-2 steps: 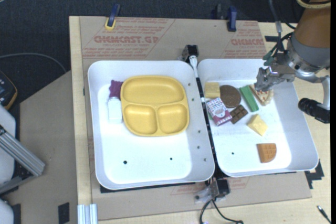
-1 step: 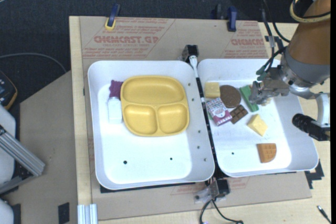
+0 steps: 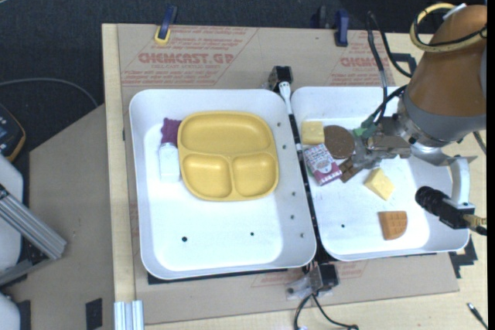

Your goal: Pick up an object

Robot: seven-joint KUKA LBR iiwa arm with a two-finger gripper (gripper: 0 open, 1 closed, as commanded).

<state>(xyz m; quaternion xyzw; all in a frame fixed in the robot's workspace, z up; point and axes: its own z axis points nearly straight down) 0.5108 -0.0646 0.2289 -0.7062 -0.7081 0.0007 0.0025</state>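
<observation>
1. Bench (image 3: pixel 232 42): cardboard-topped, printed lettering, two white bins side by side.
2. Arm (image 3: pixel 448 89): grey w/ orange band, reaching in from the right, wrist low over right bin.
3. Left bin (image 3: pixel 224 243): holds yellow divided tray (image 3: pixel 228 154), three compartments, w/ a small purple-and-white item (image 3: pixel 168 147) tucked at the tray's left edge.
4. Right bin (image 3: pixel 348 232): holds the loose pickables, approx. five.
5. Gripper (image 3: pixel 357 158): down among items at the bin's upper middle; whether its jaws are spread or pressed together, can't tell, too dark and cluttered.
6. Brown round disc (image 3: pixel 337 140): just beside the gripper tip, likely target, poss. touching.
7. Red-and-white packet (image 3: pixel 320 164): below-left of the disc, near the bin's dividing wall.
8. Pale yellow block (image 3: pixel 312 132): left of the disc.
9. Pale wedge (image 3: pixel 379 184): below the gripper.
10. Orange-brown piece (image 3: pixel 393 224): lower right, well apart.

Step, by my read: descent/grasp stage, nothing lifted. Next needs a firm close on one item, then a straight lift clear of neighbours.
</observation>
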